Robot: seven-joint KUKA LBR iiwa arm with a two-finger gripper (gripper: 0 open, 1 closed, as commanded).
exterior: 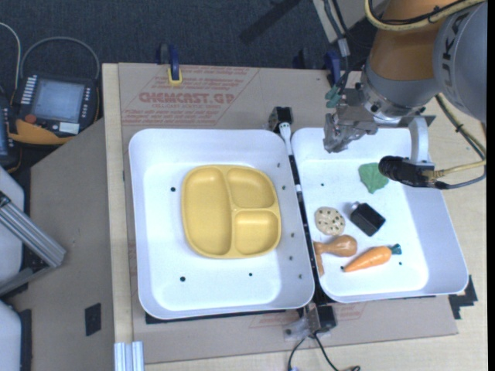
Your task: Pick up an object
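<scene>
- Bench (pixel 201 91): flat tan board with faint red lettering along the far edge; it bears both bins.
- Arm (pixel 421 37): bulky grey casing with a glossy orange band above the wrist, reaching in from the right over the far end of the right bin.
- Left bin (pixel 151 207): shallow white plastic, rounded corners, smooth floor with a few small dark dots.
- Right bin (pixel 433 238): same white plastic and shape, touching the left bin along a dark seam.
- Yellow tray (pixel 230 209): matte plastic, rounded square with three compartments, lying flat in the middle of the left bin.
- Gripper (pixel 340 139): grey metal, hanging over the far left corner of the right bin; cannot tell how its fingers stand. Nothing seen between them.
- Carrot (pixel 369 259): smooth orange toy, tapered, with a teal stub at its thick end; near the right bin's front edge.
- Drumstick (pixel 335 246): glossy tan-brown, bulb and narrow handle, just left of the carrot.
- Black block (pixel 367 219): matte, boxy, tilted, mid-bin.
- Green piece (pixel 372 176): crinkled, leaf-like, far side of the bin, beside a black cylinder (pixel 402 170) on the arm's hardware.
- Cookie (pixel 329 221): flat, round, pale with dark specks, just above the drumstick.
</scene>
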